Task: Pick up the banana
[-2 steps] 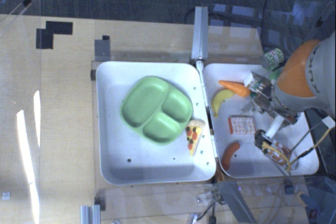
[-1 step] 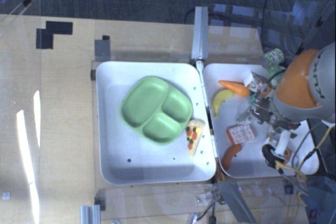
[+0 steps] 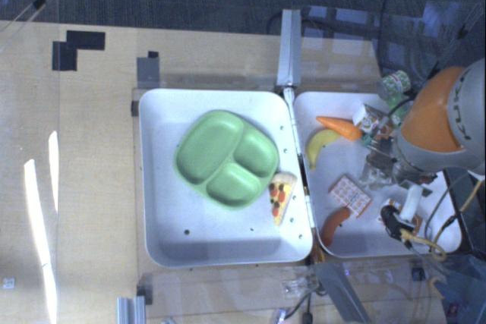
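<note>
So from where I'm standing, the banana (image 3: 320,145) hasn't been picked up yet. It's lying in the right-hand bin (image 3: 334,242), toward the upper left of that bin, right up against the divider between the two bins, with the carrot (image 3: 339,127) lying across its upper end so the two look like they touch. Nothing is lifting it; it's flat on the bin floor.

The arm (image 3: 433,117) comes in from the right side of the frame and its wrist sits over the middle right of that same bin. The pincer (image 3: 374,169) hangs just right of the waffle-looking piece (image 3: 350,194), near the banana but clearly apart from it. Honestly I can't tell whether the pincer is spread or pressed together, it's a dark blurry clump from this angle. I don't see anything pinched in it.

So basically the whole job is left: get over to the banana, close on it, lift.

Hard-to-read stuff: the arm covers the right part of the bin, and a sausage-shaped thing (image 3: 333,224) sits at the bin's lower edge. The left bin (image 3: 163,239) has the green divided plate (image 3: 227,157) and a pizza slice toy (image 3: 280,196) just beside it.
</note>
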`<state>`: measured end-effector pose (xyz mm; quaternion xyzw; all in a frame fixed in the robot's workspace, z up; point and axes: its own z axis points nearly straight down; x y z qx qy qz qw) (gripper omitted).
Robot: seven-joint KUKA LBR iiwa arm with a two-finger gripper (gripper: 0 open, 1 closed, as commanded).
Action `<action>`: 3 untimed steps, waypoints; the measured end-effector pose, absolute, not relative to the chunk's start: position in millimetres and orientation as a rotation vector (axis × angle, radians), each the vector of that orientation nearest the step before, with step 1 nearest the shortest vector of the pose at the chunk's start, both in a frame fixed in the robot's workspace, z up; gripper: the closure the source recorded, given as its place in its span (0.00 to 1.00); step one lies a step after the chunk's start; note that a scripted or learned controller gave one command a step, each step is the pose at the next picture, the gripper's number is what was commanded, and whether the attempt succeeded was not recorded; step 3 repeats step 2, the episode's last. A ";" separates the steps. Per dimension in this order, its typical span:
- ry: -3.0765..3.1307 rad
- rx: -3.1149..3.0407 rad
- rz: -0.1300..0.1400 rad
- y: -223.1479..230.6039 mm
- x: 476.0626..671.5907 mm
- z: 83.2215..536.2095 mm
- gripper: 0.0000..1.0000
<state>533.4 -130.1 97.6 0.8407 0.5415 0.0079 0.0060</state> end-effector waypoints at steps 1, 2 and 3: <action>1.695 2.631 0.025 -130.1 533.4 97.7 0.00; 1.525 2.748 0.001 -105.7 583.1 90.4 0.00; 1.525 2.748 0.001 -105.7 583.1 90.4 0.00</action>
